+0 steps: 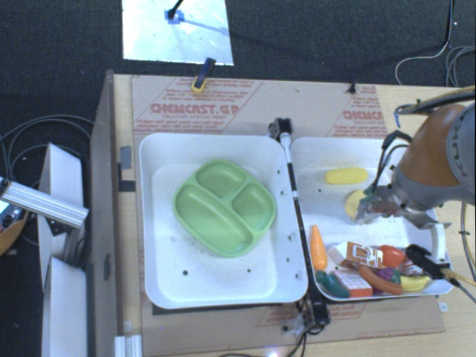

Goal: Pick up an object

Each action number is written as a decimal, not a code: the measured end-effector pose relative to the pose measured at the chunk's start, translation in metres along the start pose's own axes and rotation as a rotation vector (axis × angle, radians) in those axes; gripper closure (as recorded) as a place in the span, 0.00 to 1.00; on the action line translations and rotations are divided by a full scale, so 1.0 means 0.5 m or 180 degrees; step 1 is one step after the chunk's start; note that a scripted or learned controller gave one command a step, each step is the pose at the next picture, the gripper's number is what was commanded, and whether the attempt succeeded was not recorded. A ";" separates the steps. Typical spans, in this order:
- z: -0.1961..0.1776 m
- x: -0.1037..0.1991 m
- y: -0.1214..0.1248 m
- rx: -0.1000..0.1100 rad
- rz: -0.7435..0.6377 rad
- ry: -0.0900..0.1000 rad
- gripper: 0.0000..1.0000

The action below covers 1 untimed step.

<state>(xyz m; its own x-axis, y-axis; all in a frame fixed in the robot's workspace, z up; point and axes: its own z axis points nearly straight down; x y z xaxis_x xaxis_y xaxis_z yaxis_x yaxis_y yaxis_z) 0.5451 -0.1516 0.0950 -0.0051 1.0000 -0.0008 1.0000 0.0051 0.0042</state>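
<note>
One arm is working here, and its gripper (366, 213) is dipping into the right bin (312, 155), down low over a round yellow piece (352, 201) that is lying just left of the tips. Whether those tips are spread or pressed together, I cannot tell; the wrist is blocking the view, and nothing is showing between them. So I am calling this the reaching step, with no hold confirmed yet.

Just beyond the gripper, toward the bin's far wall, a yellow banana-like piece (346, 175) is lying by itself with bare floor around it. On the near side of the gripper a heap of toy food is crowding the bin's front corner: an orange carrot (317, 247) at the heap's left end, a small printed carton (362, 254) beside it, a red piece (393, 256) right of the carton, and a sausage-like piece (375, 280) along the front. Further left of the gripper, past the divider, the left bin (160, 274) is carrying a green divided plate (224, 207).

Next move, as I am judging it: the tips need to straddle the round yellow piece, settle down to the floor of the bin, pinch, then lift straight up. That piece is looking low and rounded, so a shallow approach could be nudging it aside instead of catching it.
</note>
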 end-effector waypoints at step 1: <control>-0.100 -0.071 -0.012 -0.0004 0.0019 -0.0009 1.00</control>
<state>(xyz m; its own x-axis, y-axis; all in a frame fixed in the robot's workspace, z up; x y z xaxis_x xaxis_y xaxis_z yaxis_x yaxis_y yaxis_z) 0.5391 -0.1870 0.1453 0.0009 1.0000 -0.0036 1.0000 -0.0009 0.0056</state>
